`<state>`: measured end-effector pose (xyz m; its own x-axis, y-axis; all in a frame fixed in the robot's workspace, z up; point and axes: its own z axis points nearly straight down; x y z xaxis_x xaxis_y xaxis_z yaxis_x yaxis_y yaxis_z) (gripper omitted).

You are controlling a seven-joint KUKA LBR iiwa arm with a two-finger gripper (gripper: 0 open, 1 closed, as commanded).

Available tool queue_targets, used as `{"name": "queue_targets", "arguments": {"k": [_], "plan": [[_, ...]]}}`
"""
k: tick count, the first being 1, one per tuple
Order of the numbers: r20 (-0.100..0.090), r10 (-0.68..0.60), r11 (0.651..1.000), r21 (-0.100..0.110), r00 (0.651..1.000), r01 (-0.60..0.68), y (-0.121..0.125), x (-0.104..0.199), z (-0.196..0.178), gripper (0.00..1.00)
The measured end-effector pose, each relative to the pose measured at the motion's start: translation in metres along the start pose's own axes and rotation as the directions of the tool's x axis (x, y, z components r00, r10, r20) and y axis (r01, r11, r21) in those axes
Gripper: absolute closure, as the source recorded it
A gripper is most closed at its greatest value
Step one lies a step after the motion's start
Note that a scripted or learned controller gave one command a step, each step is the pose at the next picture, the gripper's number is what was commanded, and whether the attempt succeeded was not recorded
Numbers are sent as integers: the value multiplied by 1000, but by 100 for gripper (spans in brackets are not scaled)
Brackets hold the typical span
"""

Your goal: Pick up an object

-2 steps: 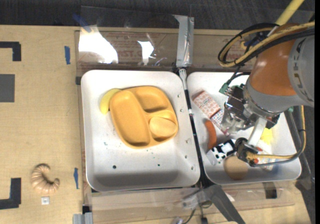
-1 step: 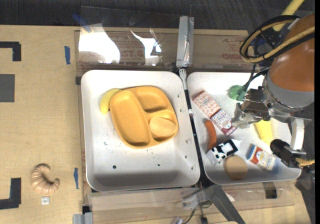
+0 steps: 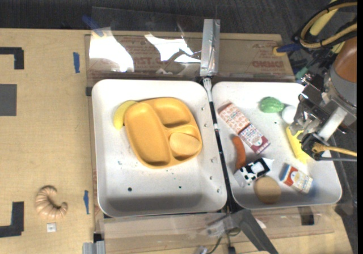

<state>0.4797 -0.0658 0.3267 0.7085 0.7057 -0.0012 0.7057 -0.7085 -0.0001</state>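
Nearest the lens, at the front of the right bin [image 3: 332, 190], sit a round tan ball-like object [image 3: 267, 189], a black-and-white cow-patterned carton [image 3: 252, 170] and a small white carton with red and blue print [image 3: 297, 178]; none of their lettering can be read. Behind them lie an orange-red sausage shape [image 3: 239, 149] and a pink-and-white patterned box [image 3: 244, 128], its label too small to make out. A green lump [image 3: 271, 105] rests near the bin's back, with a white object [image 3: 288, 114] just beside it, partly hidden by the arm. A yellow piece [image 3: 295, 143] along the right side is largely covered by the pincer [image 3: 306, 134], which hangs over that side of the bin; whether it is clenched or released I cannot tell.

Filling the left bin [image 3: 108, 190] is an orange divided tray [image 3: 159, 130], with a yellow banana shape [image 3: 121, 112] poking out from under its left edge. On the table [image 3: 39, 134], well apart from both bins, lies a curled tan croissant-like object [image 3: 51, 202]. Cardboard [image 3: 249, 60] behind the bins carries red print, glare-washed and unreadable.
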Motion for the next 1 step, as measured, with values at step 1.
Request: {"name": "queue_targets", "arguments": {"k": [1], "plan": [[4,-39,999,7,999,39,-2,0,72,100]]}}
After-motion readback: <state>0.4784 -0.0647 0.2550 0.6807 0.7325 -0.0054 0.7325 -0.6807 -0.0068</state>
